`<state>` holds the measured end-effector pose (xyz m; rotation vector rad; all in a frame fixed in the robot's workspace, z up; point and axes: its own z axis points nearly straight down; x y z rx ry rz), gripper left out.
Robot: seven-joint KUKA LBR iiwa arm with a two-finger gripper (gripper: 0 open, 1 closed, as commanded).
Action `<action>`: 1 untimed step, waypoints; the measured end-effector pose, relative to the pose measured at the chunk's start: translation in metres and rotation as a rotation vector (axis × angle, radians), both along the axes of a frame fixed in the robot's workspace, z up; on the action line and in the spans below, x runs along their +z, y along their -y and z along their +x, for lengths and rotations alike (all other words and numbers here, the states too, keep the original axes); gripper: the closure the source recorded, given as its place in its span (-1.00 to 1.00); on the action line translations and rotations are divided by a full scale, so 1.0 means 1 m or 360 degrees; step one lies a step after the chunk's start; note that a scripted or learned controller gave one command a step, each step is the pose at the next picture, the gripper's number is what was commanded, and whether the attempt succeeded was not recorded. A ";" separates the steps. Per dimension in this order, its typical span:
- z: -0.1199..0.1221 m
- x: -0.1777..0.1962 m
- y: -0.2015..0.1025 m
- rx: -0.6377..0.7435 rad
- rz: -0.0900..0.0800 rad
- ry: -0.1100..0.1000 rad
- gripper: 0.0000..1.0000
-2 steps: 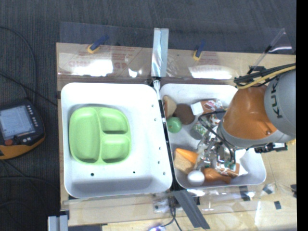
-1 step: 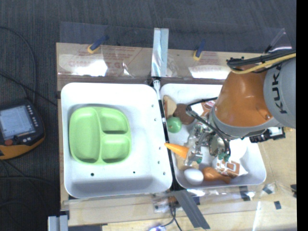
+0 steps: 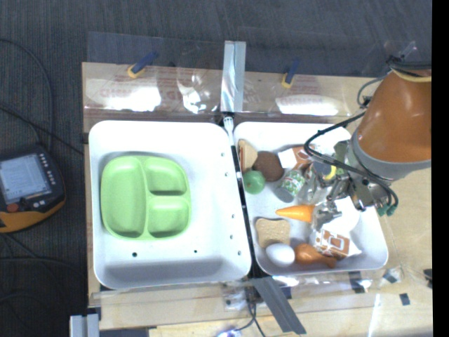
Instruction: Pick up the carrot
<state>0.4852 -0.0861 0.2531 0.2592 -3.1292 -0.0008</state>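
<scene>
The bench carries two white bins side by side. The left bin (image 3: 161,135) holds a green divided tray (image 3: 146,195), lying flat toward its left side. The right bin (image 3: 372,248) holds the rest of the items, crowded together.

The carrot (image 3: 296,213) lies on its side near the middle of the right bin, its pointed tip toward the left and its thick end toward the right. Just below it is a slice of bread (image 3: 269,229), and below that a white egg (image 3: 280,254) touching a brown sausage-shaped piece (image 3: 313,254). A white carton with an orange pattern (image 3: 332,242) sits to the right of the carrot's thick end, tilted. Above the carrot are a green ball (image 3: 254,182), a brown rounded item (image 3: 267,163) and a clear bottle (image 3: 293,183), close together near the bin's upper left.

The arm (image 3: 398,118) reaches in from the right, its orange band large over the bin's upper right corner. The gripper (image 3: 330,203) hangs over the right bin, just beside the thick end of the carrot and above the carton. Cables and fittings around the wrist clutter this spot. I cannot tell whether the jaws are released or clenched, nor whether they touch the carrot. The carrot appears to rest on the bin floor.
</scene>
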 end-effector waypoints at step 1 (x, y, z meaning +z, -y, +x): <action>0.009 -0.148 0.006 0.0639 -0.0004 0.0032 1.00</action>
